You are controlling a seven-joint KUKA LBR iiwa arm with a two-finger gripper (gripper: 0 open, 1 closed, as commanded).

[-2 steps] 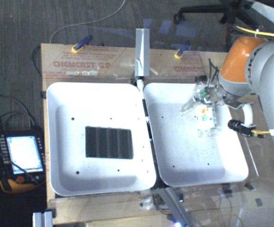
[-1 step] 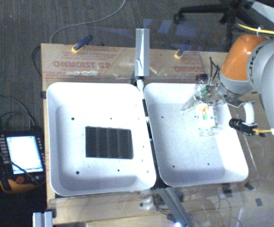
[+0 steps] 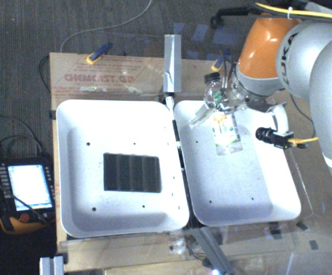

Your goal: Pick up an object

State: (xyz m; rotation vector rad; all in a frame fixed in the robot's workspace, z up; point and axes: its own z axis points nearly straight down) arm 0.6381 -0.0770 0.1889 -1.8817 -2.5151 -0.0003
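Two white bins sat side by side: the left bin (image 3: 74, 125) held a dark ribbed panel (image 3: 131, 172), the right bin (image 3: 257, 193) nothing else loose. At the right bin's far end the gripper (image 3: 214, 105) hung with a clear packet (image 3: 225, 133) (greenish print inside) dangling below, clenched between its fingers.

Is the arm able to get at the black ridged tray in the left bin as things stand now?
Probably yes: the black ridged tray lies uncovered in the left bin, with nothing on it.
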